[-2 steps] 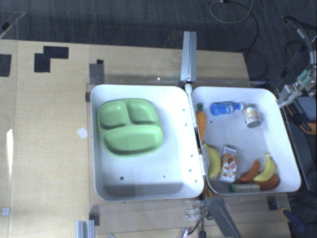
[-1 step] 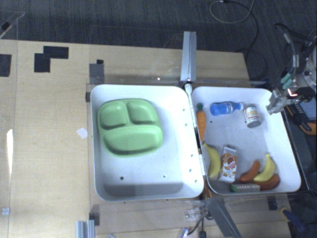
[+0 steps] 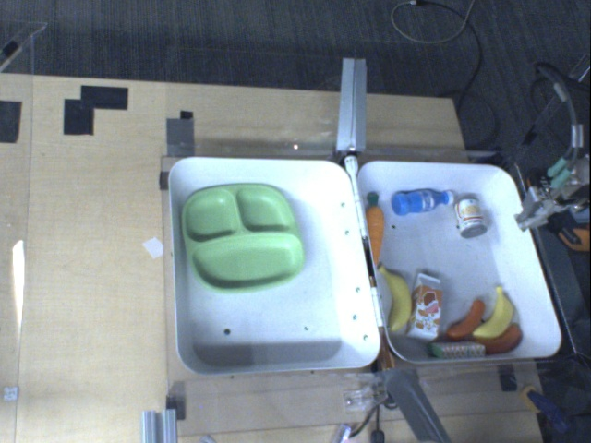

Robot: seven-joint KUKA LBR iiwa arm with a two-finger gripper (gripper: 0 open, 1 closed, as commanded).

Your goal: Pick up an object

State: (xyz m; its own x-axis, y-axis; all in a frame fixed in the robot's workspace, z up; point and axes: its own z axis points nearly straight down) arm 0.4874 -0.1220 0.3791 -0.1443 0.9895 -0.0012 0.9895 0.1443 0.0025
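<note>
Pincer (image 3: pixel 540 209) beside right bin (image 3: pixel 531 247)

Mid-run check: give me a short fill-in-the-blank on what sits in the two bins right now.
1. The green divided plate lies in the ____ bin.
2. The bottle in the right bin is ____ in colour.
3. The carrot lies along that bin's ____ wall.
4. The small can lies to the ____ of the bottle.

Missing words: left; blue; left; right
</note>
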